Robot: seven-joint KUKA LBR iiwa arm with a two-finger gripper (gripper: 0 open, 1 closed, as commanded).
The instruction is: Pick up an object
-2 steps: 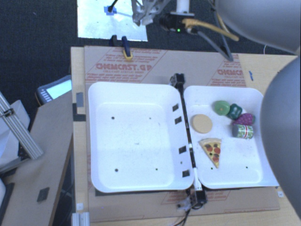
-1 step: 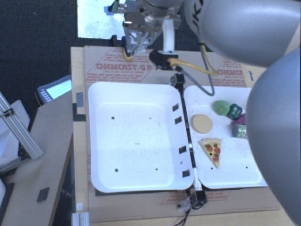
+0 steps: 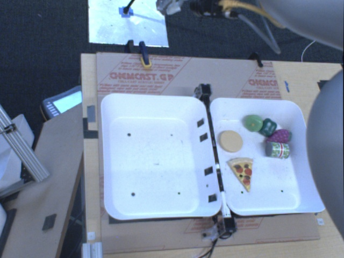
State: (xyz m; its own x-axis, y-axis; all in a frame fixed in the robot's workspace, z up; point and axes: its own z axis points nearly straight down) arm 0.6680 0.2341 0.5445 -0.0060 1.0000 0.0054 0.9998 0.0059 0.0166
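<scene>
I am holding my claw (image 3: 171, 1) up at twelve o'clock, grip unreadable. In the right bin (image 3: 293, 200), the pizza slice (image 3: 242, 172) is sitting at six o'clock; it looks light, stiff, pinchable across its crust.

The table (image 3: 89, 144) is pale wood, and a brown printed cardboard sheet (image 3: 177, 71) lies flat on it. On that sheet rest two shallow white bins. The left bin (image 3: 153, 155) touches the right bin (image 3: 290, 195) along a shared edge joined by black clips (image 3: 203, 137). A yellow-tipped clamp (image 3: 145, 58) grips the sheet's far edge, behind the left bin.
</scene>
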